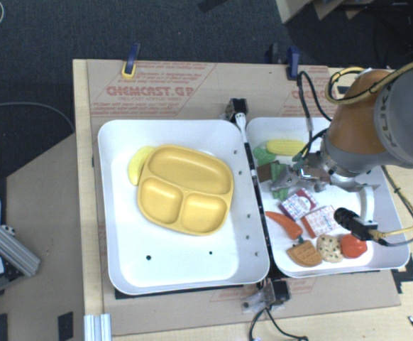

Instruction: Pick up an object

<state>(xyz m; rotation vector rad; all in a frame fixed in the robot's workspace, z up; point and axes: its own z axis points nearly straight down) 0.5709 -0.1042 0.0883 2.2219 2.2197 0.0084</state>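
nearest us, along the front edge of the right bin (398, 260), we see a row of small items: a brown toast-like piece (305, 253), a round cookie (328, 247) just beside it, and a red tomato (353, 246) touching the cookie's right side. a little further in lie a red chili pepper (284, 224), a red-and-white packet (321, 219) and a second white packet (297, 204), close together near the bin's middle. a black fitting on a white bracket (354, 219) sits above the tomato.

to the left, the left bin (121, 212) holds a yellow divided plate (185, 189) with three compartments, resting tilted over a pale yellow piece (138, 163) that peeks out at its upper left edge.

further back in the right bin, the gripper (296, 175) is down among the items, at a dark green and grey cluster (276, 180); we cannot tell whether it grips anything there, since the tips are lost in the clutter. behind it lie a green leafy piece (263, 153) and a yellow corn cob (285, 146) near the bin's far wall. the grey arm with its orange band (357, 123) comes in from the right, over the bin's back corner. beyond the bins, the cardboard sheet (157, 87) bears red print, held by a yellow clamp (129, 68) and a blue clamp (292, 61).
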